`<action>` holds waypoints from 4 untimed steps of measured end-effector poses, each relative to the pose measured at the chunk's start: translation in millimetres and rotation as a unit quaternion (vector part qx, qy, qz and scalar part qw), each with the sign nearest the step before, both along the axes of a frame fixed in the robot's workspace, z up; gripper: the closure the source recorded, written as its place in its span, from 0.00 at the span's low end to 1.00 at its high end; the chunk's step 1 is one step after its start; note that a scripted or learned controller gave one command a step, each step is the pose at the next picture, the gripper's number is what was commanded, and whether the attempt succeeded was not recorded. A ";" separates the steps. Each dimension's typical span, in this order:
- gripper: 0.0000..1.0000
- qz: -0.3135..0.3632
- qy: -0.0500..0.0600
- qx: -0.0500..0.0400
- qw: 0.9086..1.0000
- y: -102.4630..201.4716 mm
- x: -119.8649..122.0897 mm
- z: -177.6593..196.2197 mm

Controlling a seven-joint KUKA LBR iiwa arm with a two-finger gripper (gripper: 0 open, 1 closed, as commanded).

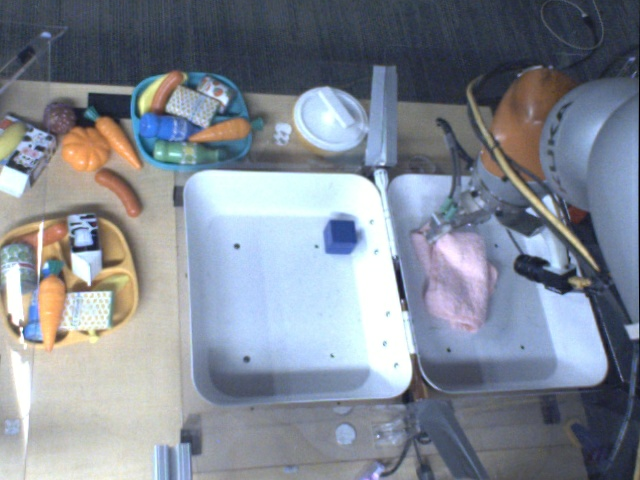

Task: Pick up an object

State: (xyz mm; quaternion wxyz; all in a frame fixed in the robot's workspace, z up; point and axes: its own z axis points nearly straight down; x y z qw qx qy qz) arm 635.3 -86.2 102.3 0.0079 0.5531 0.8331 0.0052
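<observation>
Where fingers [447, 218] reach, pink cloth [459, 278].

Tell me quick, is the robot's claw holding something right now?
Gripper: down at the top edge of the pink cloth in the right bin; a hold on the cloth cannot be told.

No text, number or brand readable anywhere. Printed patterns visible on small cartons in the blue bowl [192, 118] and on the yellow plate [68, 281], but too small and blurred to make out any letters. Black and white print on the carton [24, 152] at the left edge, also not legible. No label on the white bins [290, 298].
</observation>
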 end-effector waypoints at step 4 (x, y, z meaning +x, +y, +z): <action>0.00 -0.084 0.005 0.000 0.996 -42.2 35.0 188.2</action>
